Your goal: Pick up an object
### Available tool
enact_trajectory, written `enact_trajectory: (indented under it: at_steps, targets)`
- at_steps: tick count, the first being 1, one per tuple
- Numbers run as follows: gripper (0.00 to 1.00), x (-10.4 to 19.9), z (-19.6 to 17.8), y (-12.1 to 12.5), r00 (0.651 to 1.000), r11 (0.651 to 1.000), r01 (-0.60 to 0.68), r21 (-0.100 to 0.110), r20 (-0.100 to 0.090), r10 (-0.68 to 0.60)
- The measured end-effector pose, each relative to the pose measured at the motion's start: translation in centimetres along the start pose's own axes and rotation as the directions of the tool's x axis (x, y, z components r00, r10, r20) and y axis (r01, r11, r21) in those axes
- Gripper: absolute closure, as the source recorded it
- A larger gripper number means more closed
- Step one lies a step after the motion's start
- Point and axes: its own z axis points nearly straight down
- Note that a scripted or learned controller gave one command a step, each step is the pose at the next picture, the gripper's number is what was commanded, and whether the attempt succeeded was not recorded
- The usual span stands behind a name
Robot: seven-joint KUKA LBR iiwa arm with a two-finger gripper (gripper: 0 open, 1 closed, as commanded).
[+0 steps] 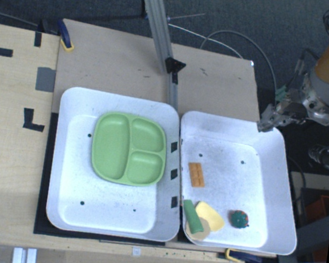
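Note:
The right bin [268, 174] holds an orange rectangular block [196, 174] near its middle left. A green stick-shaped piece [192, 217] lies against a pale yellow object [210, 217] at the bin's front left corner. A small teal ball with a red spot [238, 218] sits to their right. My gripper [268, 120] hangs at the far right, over the back right corner of the right bin, well away from all these objects. Nothing shows between its fingers.
The left bin [68, 162] contains a light green divided plate [129, 149]. A grey metal pole [161, 29] slants down to the back edge between the bins. Cables loop behind the right bin. A yellow and blue clamp [65, 36] sits at the bench's back left.

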Motion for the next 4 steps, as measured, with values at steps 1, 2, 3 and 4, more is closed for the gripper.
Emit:
enact_trajectory:
  at_steps: [1, 2, 3, 4]
  targets:
    - [1.0, 6.1, 1.4, -0.9, 1.0, 1.0, 0.005, 0.008, -0.003, -0.005]
    - [1.0, 12.4, 2.6, -0.9, 1.0, 1.0, 0.006, 0.007, -0.003, -0.006]
    - [1.0, 17.3, 4.4, -1.3, 1.0, 1.0, 0.005, 0.009, -0.002, -0.005]
    - [1.0, 21.7, 5.0, -1.6, 1.0, 1.0, 0.005, 0.009, -0.002, -0.005]
